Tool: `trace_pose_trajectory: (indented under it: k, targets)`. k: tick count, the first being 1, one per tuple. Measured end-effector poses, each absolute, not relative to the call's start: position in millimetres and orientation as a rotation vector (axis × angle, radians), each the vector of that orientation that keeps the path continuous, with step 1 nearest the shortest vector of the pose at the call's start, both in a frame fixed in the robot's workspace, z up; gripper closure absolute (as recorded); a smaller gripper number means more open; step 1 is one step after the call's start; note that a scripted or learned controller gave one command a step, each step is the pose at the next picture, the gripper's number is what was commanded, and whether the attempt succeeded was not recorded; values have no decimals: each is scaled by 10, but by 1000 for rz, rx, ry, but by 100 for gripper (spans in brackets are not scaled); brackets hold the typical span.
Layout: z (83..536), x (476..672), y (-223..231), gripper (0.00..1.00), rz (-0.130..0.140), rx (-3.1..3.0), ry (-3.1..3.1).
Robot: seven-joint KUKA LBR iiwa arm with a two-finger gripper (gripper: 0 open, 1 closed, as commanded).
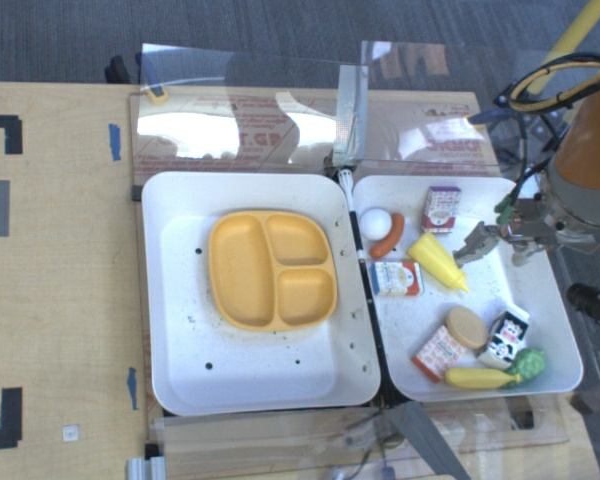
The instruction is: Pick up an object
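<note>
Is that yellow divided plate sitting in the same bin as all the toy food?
No, the yellow divided plate lies alone in the left bin, while the toy corn, egg and banana lie in the right bin.

Yellow corn cob (439, 261) lying tilted in right bin (565, 308); gripper (476, 244) just beside.
</note>
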State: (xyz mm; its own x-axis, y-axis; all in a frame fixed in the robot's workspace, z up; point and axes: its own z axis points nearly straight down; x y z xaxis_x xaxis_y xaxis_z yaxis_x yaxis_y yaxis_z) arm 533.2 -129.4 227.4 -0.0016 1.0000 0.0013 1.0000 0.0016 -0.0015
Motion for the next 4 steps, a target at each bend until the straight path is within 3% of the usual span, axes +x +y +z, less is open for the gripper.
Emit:
trace_pose_trajectory:
  k: [1,2,3,4]
  targets:
    - [1051,5730,-1276,0,-4,-2255,-2193]
    - [955,5686,-1223,0,-24,-2274,-2193]
    - [1053,5692,-1214,100,-26,-2275,-2194]
    - [2282,5512,-404,100,-11,-2439,-1984]
